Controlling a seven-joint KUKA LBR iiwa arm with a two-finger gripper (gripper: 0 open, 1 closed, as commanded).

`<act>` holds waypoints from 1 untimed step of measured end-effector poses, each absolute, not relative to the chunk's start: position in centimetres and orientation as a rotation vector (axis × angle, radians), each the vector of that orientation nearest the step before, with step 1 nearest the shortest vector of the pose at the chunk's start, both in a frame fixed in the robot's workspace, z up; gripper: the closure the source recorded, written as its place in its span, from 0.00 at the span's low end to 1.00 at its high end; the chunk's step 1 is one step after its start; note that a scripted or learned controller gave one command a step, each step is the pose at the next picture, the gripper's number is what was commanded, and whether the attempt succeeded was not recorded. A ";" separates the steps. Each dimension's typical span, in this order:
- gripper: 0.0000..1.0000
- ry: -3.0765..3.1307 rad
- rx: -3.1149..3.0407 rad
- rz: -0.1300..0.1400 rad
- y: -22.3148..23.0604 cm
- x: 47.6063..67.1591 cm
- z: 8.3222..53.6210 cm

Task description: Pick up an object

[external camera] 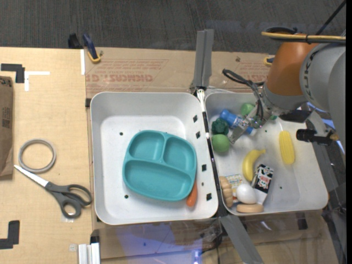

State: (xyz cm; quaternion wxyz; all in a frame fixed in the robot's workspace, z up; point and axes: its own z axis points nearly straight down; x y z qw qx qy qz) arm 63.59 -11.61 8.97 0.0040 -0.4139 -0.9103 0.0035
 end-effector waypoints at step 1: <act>0.00 -2.716 -1.528 0.021 -10.9 64.5 8.9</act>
